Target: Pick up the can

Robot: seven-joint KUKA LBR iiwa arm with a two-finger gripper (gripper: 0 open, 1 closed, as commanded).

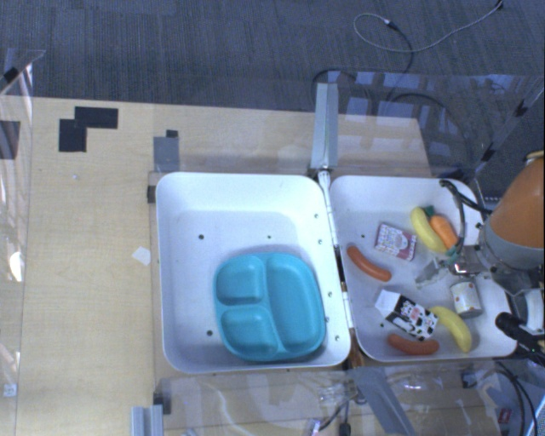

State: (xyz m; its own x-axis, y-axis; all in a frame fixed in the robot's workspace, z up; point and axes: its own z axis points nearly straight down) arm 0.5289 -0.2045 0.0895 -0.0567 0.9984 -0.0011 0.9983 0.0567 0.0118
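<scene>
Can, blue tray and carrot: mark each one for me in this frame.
can (465, 298), camera view, right bin, on its pale side wall
blue tray (268, 305), camera view, left bin, on the ridge between its compartments
carrot (443, 231), camera view, right bin, on its orange body

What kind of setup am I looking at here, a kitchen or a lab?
Most likely a robotics lab bench: two shallow white bins side by side on a wooden bench, toy food such as a banana and a carrot, and loose cables on the floor.
</scene>
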